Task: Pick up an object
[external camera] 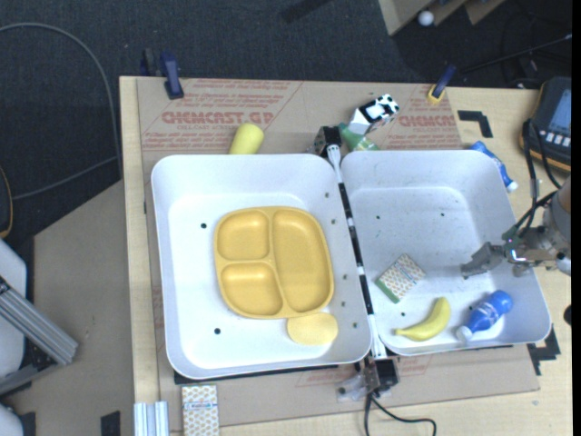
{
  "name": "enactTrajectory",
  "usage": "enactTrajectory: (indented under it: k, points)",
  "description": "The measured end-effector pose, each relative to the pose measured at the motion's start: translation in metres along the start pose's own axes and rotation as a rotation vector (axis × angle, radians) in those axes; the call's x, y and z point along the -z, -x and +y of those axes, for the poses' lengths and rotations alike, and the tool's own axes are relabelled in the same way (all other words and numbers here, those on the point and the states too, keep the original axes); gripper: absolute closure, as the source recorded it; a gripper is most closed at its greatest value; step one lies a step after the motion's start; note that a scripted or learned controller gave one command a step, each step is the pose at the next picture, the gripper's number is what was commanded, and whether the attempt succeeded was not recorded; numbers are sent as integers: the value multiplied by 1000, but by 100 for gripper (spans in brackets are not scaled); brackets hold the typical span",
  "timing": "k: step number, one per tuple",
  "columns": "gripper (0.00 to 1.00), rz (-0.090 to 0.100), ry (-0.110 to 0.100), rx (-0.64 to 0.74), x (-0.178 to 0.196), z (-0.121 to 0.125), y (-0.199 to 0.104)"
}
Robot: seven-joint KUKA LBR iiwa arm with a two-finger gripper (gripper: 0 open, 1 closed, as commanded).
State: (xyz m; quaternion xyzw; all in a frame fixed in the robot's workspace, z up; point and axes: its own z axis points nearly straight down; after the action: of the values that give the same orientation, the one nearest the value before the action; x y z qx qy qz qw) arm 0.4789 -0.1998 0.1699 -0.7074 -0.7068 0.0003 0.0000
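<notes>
Two white bins sit side by side on the desk [136, 243]. The left bin [182, 189] holds a big yellow plate [272, 262] with three parts in it. A small round yellow disc [312, 328] lies just below the plate, touching its edge. The right bin [427, 180] holds three small things near its front. A yellow banana [425, 322] lies there, curved upward. A little flat packet [400, 276] with a checked top and a green edge lies just above and to the left of the banana. A blue bottle [483, 315] with a white cap lies on its side to the right of the banana, close to the front right corner. The gripper [479, 262] reaches in from the right, over the right side of that bin. It hangs above the blue bottle and to the right of the packet, and it is not touching any of them. Its dark tip looks thin, but I cannot tell if it is wide or narrow. Nothing can be seen in it. Behind the bins, on the desk, there is a yellow thing [245, 139] and a black and white toy [377, 110].
</notes>
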Motion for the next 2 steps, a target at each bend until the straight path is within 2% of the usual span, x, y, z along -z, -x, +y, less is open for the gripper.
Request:
enactTrajectory:
  k: [1, 2]
  points:
    - [0, 0, 3, 1, -84, 1, -61]
    - [0, -1, 2, 1, -44, 71, -2]
